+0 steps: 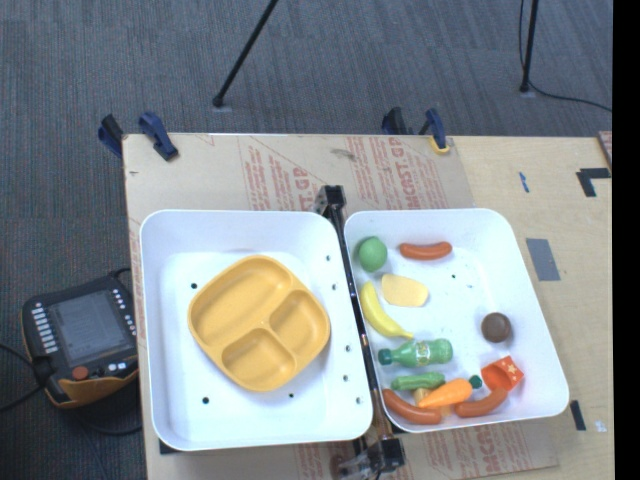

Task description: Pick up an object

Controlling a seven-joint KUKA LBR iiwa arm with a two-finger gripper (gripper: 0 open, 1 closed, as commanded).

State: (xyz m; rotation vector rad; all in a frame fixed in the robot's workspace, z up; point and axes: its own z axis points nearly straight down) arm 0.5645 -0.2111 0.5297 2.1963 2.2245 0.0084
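Plainly, toy foods (425, 353) (perhaps plastic) fill right bin (532, 298).

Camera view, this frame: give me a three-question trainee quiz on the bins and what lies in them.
1. True or false: the yellow plate lies in the left bin.
2. Which lies nearest the right bin's far rim? A) carrot B) sausage C) green bottle
3. Fill in: the banana lies just below the green ____.

Key: 1 true; 2 B; 3 ball.
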